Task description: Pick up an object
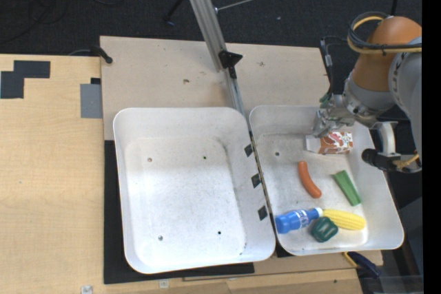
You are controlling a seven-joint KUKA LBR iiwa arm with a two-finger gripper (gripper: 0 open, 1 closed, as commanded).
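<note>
Where the right bin (pixel 386 234) meets its one o'clock corner, gripper (pixel 329 122) over a red-and-white carton (pixel 333 142), finger state unclear.

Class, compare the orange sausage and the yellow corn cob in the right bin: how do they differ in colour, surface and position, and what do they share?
The sausage is orange-red and smooth; the corn cob is yellow and bumpy. The sausage lies alone near the bin's middle, while the corn cob lies near the front edge, beside a dark green object. The sausage runs steeply toward the front; the corn cob lies nearly crosswise. Both are elongated toy foods lying flat in the right bin.
</note>
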